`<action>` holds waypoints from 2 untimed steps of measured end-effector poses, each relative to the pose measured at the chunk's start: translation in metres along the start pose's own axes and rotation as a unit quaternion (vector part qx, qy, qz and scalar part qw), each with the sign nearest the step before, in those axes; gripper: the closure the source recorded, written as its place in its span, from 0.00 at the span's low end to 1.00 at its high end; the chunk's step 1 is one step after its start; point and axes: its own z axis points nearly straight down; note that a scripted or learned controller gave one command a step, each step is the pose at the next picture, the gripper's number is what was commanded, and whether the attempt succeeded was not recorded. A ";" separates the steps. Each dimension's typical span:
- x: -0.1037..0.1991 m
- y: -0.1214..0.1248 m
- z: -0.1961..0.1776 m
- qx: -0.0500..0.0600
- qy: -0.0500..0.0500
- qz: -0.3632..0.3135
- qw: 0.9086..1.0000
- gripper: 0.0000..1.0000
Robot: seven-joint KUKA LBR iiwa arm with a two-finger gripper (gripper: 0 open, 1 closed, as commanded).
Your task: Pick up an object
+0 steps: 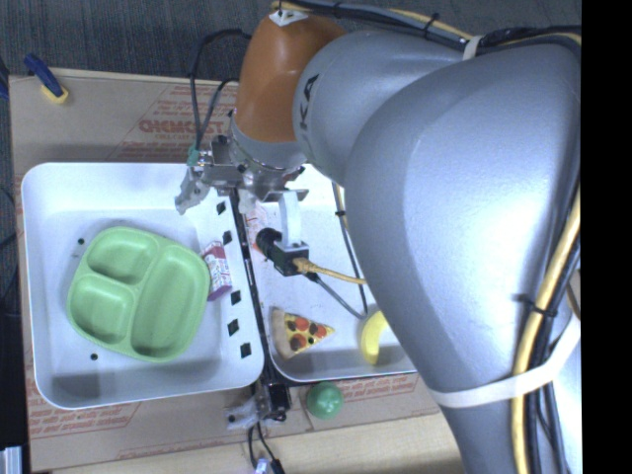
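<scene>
I'm looking down on the bench now, and the big grey arm with its orange band [272,77] fills the right and upper part of my view, reaching in over the two shallow white bins. The two-finger gripper [237,181] sits low over the spot where the bins meet, near their far edge, above the black divider between them. Its metal parts and cables crowd together there, so I cannot tell from here how it is set, and I see nothing caught in it.

In the left white bin [49,265] lies a light green plastic plate with three compartments [138,289], flat on the bin floor and taking up much of it. Just beside the plate's right rim, against the divider, is a small crumpled packet in white and purple [217,270]; it is too small for me to read.

In the right white bin [326,363] I've got a toy pizza slice with red and dark toppings [299,332] near the front wall, and a yellow curved object like a toy banana [372,336] just to its right, partly hidden by the arm. A black block with a yellow cable [281,255] hangs below the wrist over this bin.

Outside the bins, on the cardboard at the front, rests a small green ball [323,399], near the bins' front corner.
</scene>
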 end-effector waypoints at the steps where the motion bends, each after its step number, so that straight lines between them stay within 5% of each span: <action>1: -0.043 -0.048 -0.105 -0.003 0.000 0.002 1.000 0.00; 2: -0.126 -0.028 0.002 0.002 -0.001 0.003 1.000 0.00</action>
